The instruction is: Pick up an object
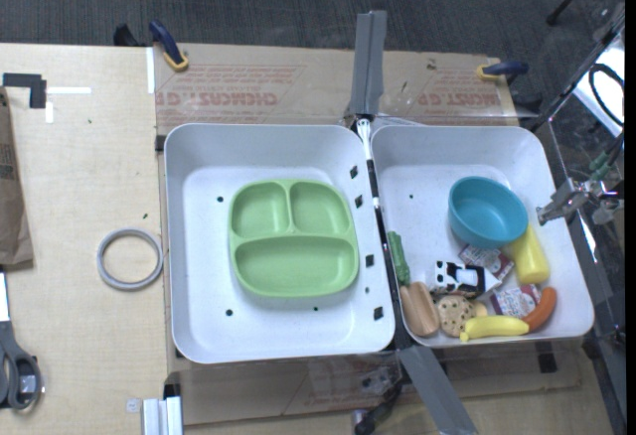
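I see a smooth green plastic divided plate [293, 237] in a glossy white bin [189, 254], a shiny blue bowl [486, 210], and matt pale wood bench [75, 185].

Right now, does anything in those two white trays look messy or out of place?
Nothing looks spilled or broken. The green divided plate lies flat, alone in the left bin. The toy food is all crowded along the right bin's near edge, below the upright blue bowl.

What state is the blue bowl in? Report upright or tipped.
Upright. The blue bowl sits in the right bin with its open mouth facing up and its inside visible.
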`<move>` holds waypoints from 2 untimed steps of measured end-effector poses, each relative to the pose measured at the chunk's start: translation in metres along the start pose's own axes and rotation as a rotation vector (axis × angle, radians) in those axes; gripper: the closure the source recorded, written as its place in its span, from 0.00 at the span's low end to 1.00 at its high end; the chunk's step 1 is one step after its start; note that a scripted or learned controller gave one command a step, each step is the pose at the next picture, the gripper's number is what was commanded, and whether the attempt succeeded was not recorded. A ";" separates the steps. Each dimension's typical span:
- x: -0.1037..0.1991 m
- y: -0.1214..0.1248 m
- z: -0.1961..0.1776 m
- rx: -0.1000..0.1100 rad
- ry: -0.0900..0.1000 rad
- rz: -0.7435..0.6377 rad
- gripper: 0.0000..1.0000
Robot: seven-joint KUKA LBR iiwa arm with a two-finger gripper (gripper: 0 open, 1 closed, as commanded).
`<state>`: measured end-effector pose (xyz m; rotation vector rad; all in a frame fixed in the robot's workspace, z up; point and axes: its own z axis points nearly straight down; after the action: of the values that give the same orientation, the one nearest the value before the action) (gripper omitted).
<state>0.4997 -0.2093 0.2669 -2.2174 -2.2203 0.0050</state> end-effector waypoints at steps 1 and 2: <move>0.006 0.045 0.081 0.002 0.000 0.111 0.00; 0.017 0.102 0.176 -0.003 -0.002 0.104 0.00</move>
<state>0.6012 -0.1925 0.0907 -2.3323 -2.1046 0.0038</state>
